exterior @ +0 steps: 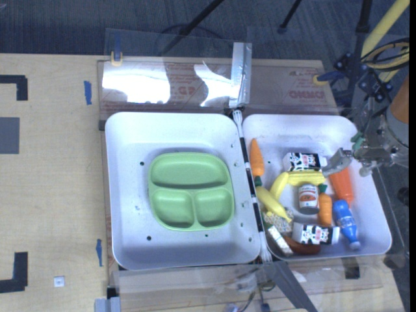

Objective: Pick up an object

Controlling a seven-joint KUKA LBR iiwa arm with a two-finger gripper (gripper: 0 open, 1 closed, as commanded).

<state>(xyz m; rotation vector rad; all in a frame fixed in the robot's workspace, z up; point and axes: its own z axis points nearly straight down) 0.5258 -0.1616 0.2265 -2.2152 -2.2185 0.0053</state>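
Looking from the frame's bottom up: blue bottle [346,223] lower right in the right bin [376,203], bananas [278,195] and carrot [257,158] packed mid-bin. Gripper [348,156] hangs at the bin's right rim above the orange carrot [342,184]; can't tell its finger state. Risk: clutter deflects the grasp, or it clips the rim. Open room: upper bin floor. Left bin [123,174] holds a green tray [192,189].

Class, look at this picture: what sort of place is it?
Probably a robot lab bench: two white bins side by side, toy food heaped in one, and stand legs behind on blue carpet.
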